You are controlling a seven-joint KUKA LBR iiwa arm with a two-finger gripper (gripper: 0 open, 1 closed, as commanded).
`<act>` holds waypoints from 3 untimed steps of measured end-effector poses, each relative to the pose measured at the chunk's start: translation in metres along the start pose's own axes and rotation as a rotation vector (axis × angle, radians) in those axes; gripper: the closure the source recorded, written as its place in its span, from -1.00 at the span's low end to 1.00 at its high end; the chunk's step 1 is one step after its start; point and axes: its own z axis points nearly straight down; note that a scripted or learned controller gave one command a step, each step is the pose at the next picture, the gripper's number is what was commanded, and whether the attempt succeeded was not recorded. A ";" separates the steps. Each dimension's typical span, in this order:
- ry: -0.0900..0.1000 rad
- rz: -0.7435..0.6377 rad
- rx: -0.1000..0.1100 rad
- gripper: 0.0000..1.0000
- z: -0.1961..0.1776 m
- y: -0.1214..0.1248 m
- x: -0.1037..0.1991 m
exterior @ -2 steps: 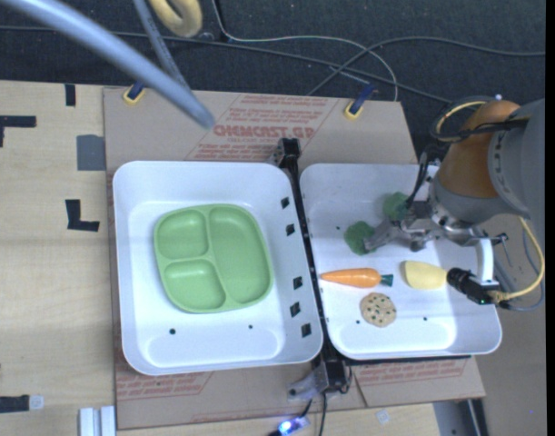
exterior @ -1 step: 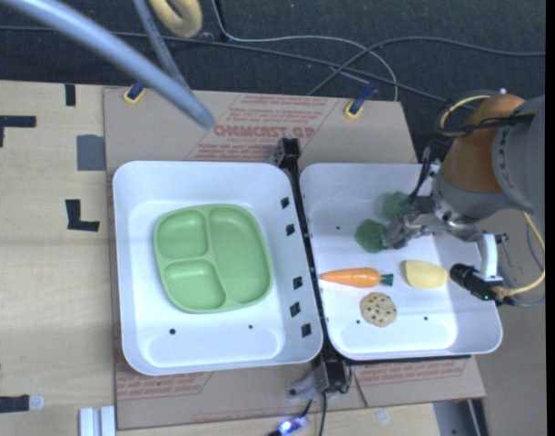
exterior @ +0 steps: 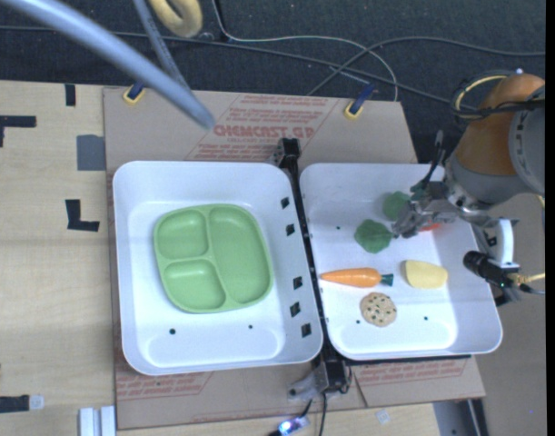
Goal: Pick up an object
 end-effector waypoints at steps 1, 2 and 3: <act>-0.001 0.000 -0.002 1.00 -0.063 -0.003 -0.003; -0.001 -0.001 -0.003 1.00 -0.116 -0.001 -0.003; 0.001 -0.004 0.004 1.00 -0.102 0.004 0.053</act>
